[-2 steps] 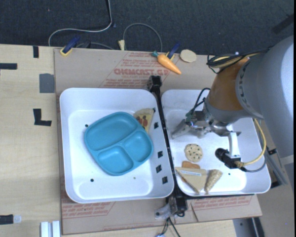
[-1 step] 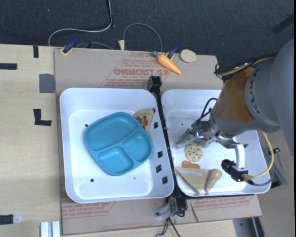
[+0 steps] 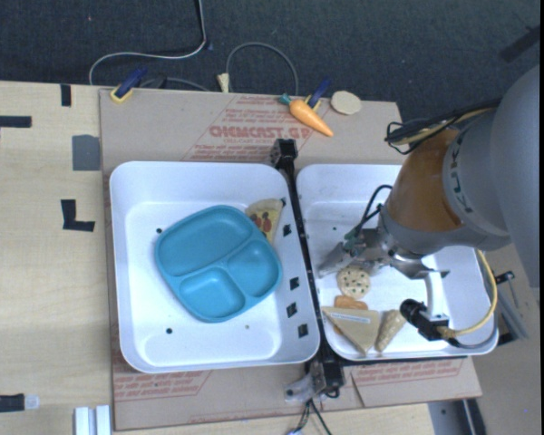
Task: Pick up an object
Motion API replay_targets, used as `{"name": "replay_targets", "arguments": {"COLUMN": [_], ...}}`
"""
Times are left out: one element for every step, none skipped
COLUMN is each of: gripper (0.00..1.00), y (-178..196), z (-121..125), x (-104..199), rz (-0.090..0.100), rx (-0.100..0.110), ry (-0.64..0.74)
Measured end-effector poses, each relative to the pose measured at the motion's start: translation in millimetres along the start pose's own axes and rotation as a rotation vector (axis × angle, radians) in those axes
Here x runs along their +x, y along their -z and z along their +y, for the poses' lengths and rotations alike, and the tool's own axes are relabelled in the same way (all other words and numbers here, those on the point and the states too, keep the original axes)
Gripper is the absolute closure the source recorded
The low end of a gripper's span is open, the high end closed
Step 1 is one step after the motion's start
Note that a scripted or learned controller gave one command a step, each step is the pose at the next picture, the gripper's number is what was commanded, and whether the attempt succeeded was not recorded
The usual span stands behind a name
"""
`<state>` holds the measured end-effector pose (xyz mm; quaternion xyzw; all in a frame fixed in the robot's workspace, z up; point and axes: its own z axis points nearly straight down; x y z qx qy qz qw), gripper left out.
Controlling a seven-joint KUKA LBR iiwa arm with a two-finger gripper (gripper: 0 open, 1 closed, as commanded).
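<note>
Camera view, looking down at a slant, has the grey arm with its orange band reaching in from the right of the frame and bent low over the right bin [image 3: 315, 181]. Its gripper [image 3: 344, 254] sits at the centre of that bin, just above a round cookie [image 3: 353, 283]; whether the fingers are apart or together I cannot tell, since the wrist hides most of them. From where I stand nothing looks lifted yet: the cookie lies flat on the bin floor, so the pick seems to be at the approach stage, with closing and raising left to do. Counting what lies about: two white bins side by side; in the left bin [image 3: 127, 270] one blue divided plate [image 3: 219, 263] and one sandwich wedge [image 3: 267, 215] touching its upper right edge. In the right bin, one cookie, one orange strip [image 3: 350, 303] just below it, and two tan wedges [image 3: 367, 332] near the lower rim. Outside the bins, at the top of the frame, rest one toy carrot [image 3: 309, 117] and one pale disc [image 3: 346, 103].
</note>
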<state>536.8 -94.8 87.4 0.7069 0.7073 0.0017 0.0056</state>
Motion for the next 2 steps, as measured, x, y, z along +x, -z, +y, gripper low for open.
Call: {"name": "replay_targets", "arguments": {"gripper": [1.0, 1.0], "y": [10.1, 102.4], "z": [0.4, 62.8], "x": [-1.0, 53.1], "rz": [0.0, 0.007], "rx": [0.0, -0.002], "ry": [-0.001, 0.008]}}
